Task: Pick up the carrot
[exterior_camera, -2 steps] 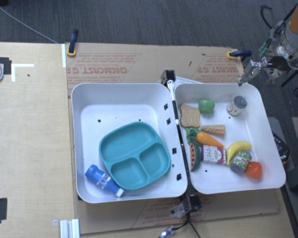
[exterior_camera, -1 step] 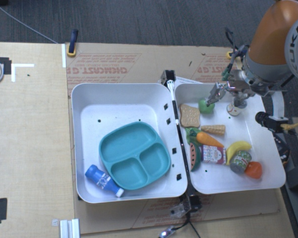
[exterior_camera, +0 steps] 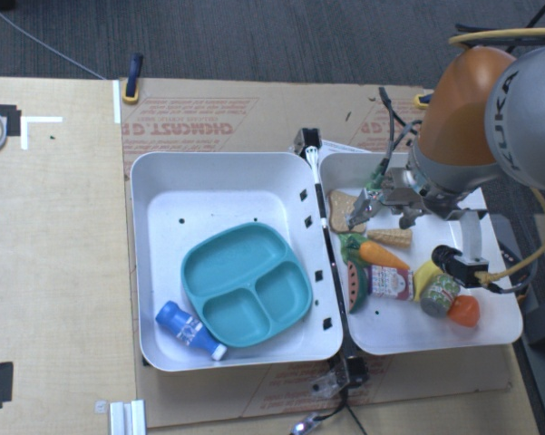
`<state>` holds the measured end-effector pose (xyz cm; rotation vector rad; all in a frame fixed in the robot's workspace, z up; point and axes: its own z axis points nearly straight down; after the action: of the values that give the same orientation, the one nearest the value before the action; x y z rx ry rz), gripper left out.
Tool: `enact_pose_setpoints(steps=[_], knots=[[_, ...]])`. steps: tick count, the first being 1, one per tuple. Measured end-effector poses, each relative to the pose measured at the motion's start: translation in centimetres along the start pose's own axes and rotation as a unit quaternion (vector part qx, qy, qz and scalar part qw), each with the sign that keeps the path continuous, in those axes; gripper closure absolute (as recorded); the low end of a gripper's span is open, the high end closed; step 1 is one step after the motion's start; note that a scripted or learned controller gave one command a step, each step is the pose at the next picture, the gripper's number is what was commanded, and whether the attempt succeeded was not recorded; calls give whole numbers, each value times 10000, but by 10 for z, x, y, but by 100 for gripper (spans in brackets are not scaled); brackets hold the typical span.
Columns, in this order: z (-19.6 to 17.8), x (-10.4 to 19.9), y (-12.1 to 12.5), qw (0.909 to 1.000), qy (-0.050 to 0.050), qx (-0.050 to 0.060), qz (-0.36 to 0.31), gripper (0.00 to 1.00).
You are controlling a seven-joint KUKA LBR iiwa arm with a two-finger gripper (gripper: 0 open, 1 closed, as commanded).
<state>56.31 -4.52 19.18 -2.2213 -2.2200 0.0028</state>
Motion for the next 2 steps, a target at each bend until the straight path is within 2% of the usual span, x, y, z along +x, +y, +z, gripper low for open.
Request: enact_pose_setpoints(steps=[1, 2], knots=[[91, -48, -29, 10000, 4, -1, 9, 0], [82, -49, -29, 10000, 3, -2, 27, 100]])
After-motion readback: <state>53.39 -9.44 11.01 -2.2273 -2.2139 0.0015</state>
